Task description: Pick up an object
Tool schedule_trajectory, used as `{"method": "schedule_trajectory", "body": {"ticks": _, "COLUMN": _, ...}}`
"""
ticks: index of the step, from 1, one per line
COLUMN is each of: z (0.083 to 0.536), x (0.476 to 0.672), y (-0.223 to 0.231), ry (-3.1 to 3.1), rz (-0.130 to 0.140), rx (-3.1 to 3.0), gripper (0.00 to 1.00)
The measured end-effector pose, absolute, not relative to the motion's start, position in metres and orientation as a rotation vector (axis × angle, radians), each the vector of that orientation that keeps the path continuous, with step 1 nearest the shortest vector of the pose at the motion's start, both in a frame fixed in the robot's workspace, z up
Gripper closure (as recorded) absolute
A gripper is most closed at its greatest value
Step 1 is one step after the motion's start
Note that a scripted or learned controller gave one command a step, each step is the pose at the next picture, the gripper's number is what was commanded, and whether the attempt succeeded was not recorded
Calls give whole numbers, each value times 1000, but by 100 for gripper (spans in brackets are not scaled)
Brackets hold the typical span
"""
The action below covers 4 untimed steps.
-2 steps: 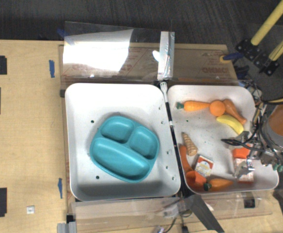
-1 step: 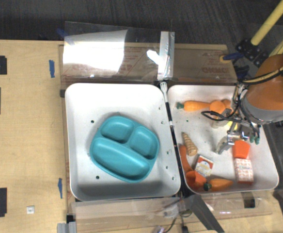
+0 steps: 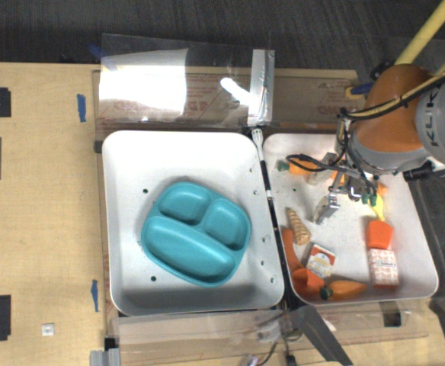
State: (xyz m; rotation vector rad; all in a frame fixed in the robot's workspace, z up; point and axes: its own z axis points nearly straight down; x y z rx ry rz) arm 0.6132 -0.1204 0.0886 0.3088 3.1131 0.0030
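Observation:
The right bin (image 3: pixel 420 227) holds several toy foods. A tan cone-shaped piece (image 3: pixel 298 226) lies near its left wall, with a small white and orange carton (image 3: pixel 321 261) just below it. A carrot (image 3: pixel 345 287) rests at the front wall. An orange block (image 3: pixel 379 235) and a pink and white block (image 3: pixel 383 267) sit on the right. My gripper (image 3: pixel 328 208) hangs over the middle of this bin, pointing down, right of the cone and apart from it. Nothing shows held in it.
The left bin (image 3: pixel 123 174) carries a teal divided plate (image 3: pixel 196 232). Cables and an orange piece (image 3: pixel 312 175) lie under the wrist at the right bin's back. A clear plastic sheet (image 3: pixel 177 90) stands behind the bins. The arm's orange band (image 3: pixel 390 113) overhangs the back right corner.

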Motion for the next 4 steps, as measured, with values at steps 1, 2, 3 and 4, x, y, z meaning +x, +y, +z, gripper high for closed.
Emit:
{"method": "schedule_trajectory", "body": {"ticks": 1, "z": 88, "x": 642, "y": -162, "ry": 3141, "rz": 8, "rx": 227, "gripper": 0}}
{"method": "schedule_trajectory", "body": {"ticks": 2, "z": 88, "x": 646, "y": -183, "ry": 3147, "rz": 11, "rx": 80, "gripper": 0}}
{"method": "schedule_trajectory", "body": {"ticks": 3, "z": 88, "x": 635, "y": -181, "ry": 3132, "rz": 2, "rx": 105, "gripper": 0}}
{"method": "schedule_trajectory", "body": {"ticks": 4, "z": 103, "x": 639, "y": -180, "ry": 3117, "rz": -2, "rx": 102, "gripper": 100}}
